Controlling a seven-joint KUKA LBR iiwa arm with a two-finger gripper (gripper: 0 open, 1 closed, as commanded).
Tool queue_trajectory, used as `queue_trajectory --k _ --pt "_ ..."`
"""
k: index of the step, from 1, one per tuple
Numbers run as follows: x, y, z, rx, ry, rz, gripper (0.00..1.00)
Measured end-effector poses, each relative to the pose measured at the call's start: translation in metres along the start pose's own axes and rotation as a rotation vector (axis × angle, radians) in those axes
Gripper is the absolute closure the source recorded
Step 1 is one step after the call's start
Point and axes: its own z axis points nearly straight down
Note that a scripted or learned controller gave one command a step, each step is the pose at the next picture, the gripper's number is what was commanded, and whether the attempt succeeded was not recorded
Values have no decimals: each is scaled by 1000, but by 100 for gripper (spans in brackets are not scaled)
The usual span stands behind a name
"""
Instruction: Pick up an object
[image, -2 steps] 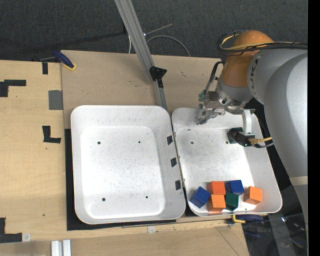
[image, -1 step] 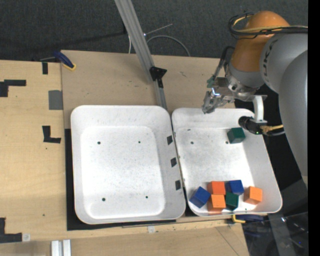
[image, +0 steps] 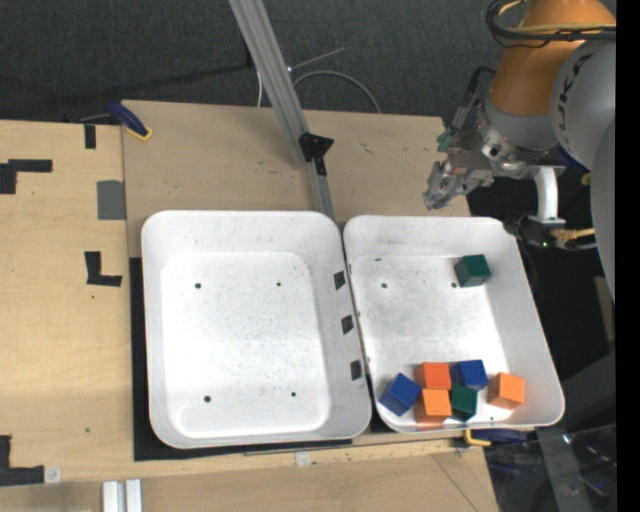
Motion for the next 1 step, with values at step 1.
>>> queue_trajectory --k 1 --pt "1 1 -11 5 1 -1 100"
